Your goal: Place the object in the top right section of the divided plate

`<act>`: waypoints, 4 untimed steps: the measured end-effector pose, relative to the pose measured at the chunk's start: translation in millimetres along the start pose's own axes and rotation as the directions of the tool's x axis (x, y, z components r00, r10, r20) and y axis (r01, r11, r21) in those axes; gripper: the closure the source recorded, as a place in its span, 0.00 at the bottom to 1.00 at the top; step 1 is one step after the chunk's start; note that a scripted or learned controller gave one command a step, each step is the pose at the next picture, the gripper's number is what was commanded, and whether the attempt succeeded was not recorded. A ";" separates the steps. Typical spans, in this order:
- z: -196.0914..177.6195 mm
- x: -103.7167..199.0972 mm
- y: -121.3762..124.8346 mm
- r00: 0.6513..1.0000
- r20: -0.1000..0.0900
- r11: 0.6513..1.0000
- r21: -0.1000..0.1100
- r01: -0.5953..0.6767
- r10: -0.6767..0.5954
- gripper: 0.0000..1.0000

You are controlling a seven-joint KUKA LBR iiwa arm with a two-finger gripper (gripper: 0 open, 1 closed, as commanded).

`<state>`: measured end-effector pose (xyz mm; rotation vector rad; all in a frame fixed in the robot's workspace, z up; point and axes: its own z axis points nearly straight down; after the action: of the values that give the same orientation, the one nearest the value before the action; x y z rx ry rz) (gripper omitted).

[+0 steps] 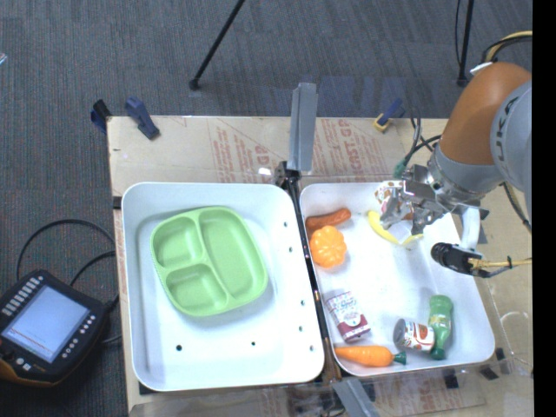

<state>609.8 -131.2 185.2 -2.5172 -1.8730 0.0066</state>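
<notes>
While reaching in from the right, hanging with the gripper (405, 208) low over the far part of the right bin (473, 315), just above and perhaps touching the far end of a yellow banana (380, 227). Showing nothing clearly clamped; being too blurred and crowded at the tip to tell whether spread or closed.

Lying in the left bin (143, 337), well apart from the arm: a green divided plate (228, 252), showing one long section on its right side and two smaller ones on its left, all bare.

Sharing the right bin with the banana: a sausage (328, 220) lying near the far left corner, an orange pumpkin (328, 247) sitting just nearer than it, a red-and-white carton (348, 314) lying toward the near left, a carrot (368, 354) resting along the near wall, a can (414, 335) on its side touching a green bottle (440, 324) at the near right. Carrying printing on the carton and the can, too small to read.

Showing red lettering on the cardboard (226, 146) under the bins, not legible.
</notes>
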 end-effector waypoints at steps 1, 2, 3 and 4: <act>-131.2 -66.4 26.6 0.996 -0.001 0.996 -0.003 -0.094 0.094 1.00; -251.6 -59.7 46.0 0.994 0.000 0.994 -0.003 0.106 -0.106 1.00; -250.8 -39.1 47.5 0.940 0.000 0.940 -0.002 0.343 -0.343 1.00; -251.7 -66.8 55.6 0.731 0.003 0.731 -0.005 0.683 -0.683 1.00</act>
<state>645.3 -211.4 436.6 -1.6564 -2.6697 -0.0001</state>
